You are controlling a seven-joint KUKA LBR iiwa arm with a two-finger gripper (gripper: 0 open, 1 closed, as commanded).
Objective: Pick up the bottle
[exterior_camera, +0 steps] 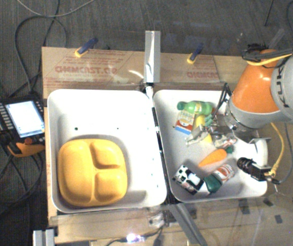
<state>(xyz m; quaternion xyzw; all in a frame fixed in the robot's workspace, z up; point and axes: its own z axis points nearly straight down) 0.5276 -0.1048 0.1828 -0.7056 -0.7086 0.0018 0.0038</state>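
The pincer [208, 133] hovers in the right bin [249, 188], its grip unclear, with the green bottle [195, 107] at its 11 o'clock.

Both white bins [102, 99] look like smooth, slightly glossy plastic. The yellow divided tray [92, 170] is matt plastic with soft edges. The green bottle [195, 107] shines like clear plastic. The carrot [215, 157] looks matt, rubbery. The tabletop [100, 68] is dull brown cardboard, and the pincer [208, 132] is bare, glinting metal.
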